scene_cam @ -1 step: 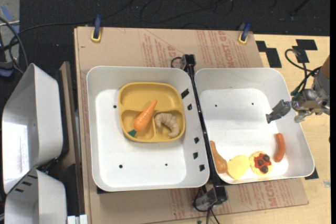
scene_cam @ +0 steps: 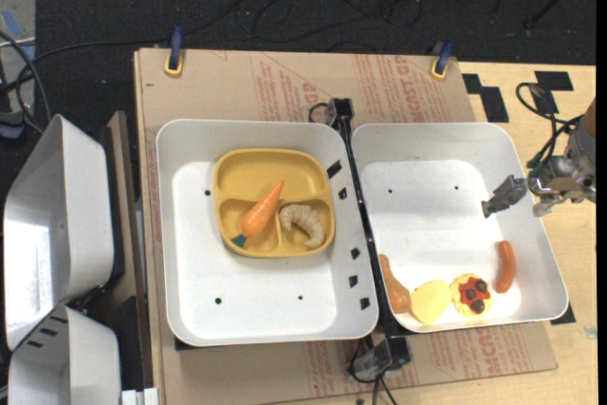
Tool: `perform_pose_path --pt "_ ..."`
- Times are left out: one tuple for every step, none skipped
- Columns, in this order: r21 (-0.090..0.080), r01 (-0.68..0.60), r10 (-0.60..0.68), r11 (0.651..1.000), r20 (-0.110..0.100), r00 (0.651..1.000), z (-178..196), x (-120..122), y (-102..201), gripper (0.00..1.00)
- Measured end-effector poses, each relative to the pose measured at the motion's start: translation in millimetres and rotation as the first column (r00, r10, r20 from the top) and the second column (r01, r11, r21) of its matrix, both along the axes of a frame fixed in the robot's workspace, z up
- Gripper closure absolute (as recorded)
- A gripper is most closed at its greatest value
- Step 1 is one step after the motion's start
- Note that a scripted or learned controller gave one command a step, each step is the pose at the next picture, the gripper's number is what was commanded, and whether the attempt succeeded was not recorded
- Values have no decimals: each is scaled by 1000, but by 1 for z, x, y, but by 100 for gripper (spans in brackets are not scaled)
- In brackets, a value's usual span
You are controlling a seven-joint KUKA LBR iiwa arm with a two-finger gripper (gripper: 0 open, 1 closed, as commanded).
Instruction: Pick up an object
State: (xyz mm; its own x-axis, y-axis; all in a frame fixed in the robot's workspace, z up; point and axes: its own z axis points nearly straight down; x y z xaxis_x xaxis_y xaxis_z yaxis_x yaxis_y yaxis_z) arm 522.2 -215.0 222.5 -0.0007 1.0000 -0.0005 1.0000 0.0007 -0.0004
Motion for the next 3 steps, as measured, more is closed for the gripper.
perform_pose_path --pt "2 2 -2 1000 -4 1000 -44 -4 -1 0" --pt "1 3 -3 1000 -3 1000 -89 -5 -7 0" --pt "13 -3 3 1000 0 1000 -130 -2 -1 0"
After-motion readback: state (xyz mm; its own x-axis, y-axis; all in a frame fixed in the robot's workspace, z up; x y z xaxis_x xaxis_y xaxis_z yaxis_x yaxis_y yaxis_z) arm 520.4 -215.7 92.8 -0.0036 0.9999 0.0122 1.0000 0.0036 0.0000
